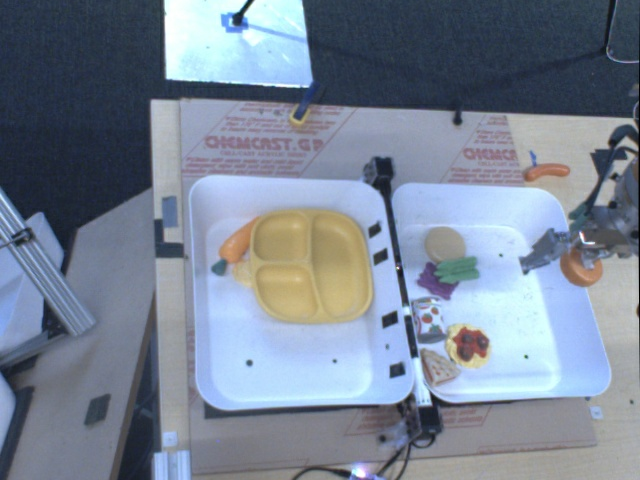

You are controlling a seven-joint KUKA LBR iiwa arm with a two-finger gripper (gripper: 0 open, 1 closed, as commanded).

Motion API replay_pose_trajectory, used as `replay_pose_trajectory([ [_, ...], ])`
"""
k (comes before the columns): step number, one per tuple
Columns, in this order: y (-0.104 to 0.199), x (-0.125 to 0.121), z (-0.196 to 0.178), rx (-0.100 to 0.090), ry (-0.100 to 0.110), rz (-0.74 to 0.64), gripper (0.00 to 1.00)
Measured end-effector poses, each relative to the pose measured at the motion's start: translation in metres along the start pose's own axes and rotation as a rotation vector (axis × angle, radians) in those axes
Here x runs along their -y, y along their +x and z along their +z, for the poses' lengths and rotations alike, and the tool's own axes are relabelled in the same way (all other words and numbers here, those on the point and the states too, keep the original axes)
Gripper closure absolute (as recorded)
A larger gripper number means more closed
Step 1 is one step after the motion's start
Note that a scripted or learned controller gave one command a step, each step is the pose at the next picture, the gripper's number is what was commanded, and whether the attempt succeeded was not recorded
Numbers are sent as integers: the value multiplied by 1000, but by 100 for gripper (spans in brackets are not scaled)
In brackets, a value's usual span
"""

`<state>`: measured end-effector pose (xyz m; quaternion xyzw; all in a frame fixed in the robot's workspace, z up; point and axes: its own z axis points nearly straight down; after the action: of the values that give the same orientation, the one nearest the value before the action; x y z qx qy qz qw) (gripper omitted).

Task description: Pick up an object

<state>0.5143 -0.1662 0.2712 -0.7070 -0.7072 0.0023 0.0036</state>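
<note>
- The gripper (537,255) sits at the right bin's (520,380) right side; whether it is open cannot be told, and you see nothing held.
- Your candidates cluster left: tan disc (445,243), green piece (456,267), pizza slice (469,345).
- Descend squarely over one.
</note>
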Motion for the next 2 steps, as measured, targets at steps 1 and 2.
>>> replay_pose_trajectory([
  [1,0,-2,-5,3,-10,-3,0],
  [2,10,2,47,1,-6,-2,0],
])
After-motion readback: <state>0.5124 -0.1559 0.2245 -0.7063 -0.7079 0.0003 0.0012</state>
